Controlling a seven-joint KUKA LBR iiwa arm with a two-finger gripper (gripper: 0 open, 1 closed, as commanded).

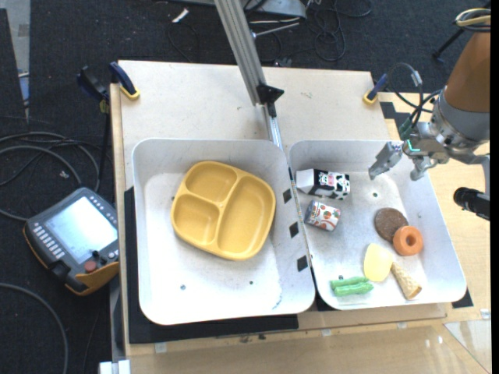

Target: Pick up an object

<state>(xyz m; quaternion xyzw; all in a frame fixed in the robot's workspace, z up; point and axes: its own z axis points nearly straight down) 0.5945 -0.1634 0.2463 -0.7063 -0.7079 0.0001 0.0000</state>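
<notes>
Objects lie in the right bin (444, 232): a carton (331, 183), a can (322, 215), a brown disc (389, 223), a donut (408, 241), a yellow piece (377, 263), a cone (406, 278) and a green piece (352, 287). We see the tool (401, 164) spread, pinching nothing, above that bin's far right part. The left bin (156, 287) holds a yellow plate (223, 209).

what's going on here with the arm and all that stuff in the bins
A grey KUKA arm's tool hovers open over the right white bin's upper edge, holding nothing. That bin holds toy food: a black-and-white carton, small printed can, brown cookie and orange doughnut. A yellow divided plate sits in the left bin.
</notes>
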